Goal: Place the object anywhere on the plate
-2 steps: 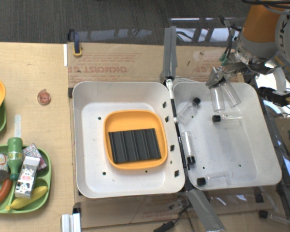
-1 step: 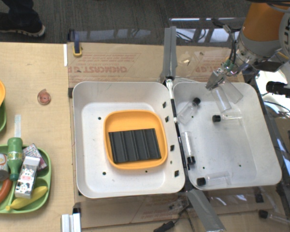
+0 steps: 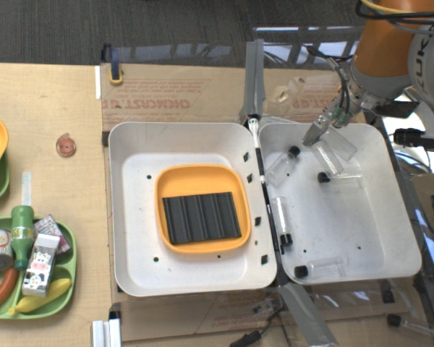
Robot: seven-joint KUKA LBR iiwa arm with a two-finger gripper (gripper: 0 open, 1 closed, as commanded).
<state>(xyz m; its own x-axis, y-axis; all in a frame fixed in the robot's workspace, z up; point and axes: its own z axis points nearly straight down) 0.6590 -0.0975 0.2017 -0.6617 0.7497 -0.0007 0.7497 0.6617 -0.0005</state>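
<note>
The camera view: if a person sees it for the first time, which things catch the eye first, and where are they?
First comes the orange plate in the left bin, with a dark ribbed slab lying on it. Next is the arm's orange band at the upper right, with the gripper low over the far edge of the right bin. On the bench at far left, a green tray holds toy food.

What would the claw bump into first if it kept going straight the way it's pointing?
Probably the clear plastic piece lying in the right bin. The claw slants down and left just above it, though height is hard to judge from this view.
</note>
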